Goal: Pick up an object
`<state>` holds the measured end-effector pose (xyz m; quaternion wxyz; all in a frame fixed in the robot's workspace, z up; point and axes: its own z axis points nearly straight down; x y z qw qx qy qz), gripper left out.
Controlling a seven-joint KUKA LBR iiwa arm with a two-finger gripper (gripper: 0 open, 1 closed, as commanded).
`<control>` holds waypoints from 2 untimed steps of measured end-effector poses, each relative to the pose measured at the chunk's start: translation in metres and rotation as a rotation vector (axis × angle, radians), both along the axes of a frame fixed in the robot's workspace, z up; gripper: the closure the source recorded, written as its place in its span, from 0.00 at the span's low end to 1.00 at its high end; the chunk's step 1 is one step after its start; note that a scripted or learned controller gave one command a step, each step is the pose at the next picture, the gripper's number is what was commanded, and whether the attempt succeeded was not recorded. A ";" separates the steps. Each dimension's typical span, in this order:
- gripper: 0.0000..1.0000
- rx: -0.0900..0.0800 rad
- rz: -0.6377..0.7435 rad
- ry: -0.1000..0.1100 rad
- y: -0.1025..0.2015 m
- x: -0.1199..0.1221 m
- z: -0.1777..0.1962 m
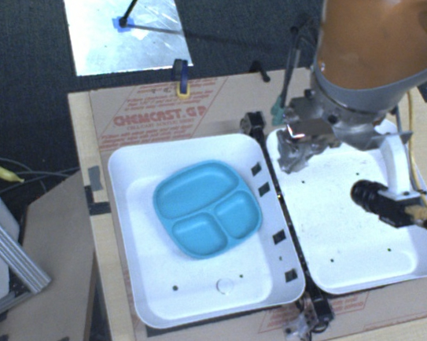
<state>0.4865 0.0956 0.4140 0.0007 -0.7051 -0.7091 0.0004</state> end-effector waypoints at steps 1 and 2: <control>1.00 0.001 -0.002 -0.008 -0.010 0.000 0.042; 1.00 0.004 0.006 -0.006 0.074 0.012 0.062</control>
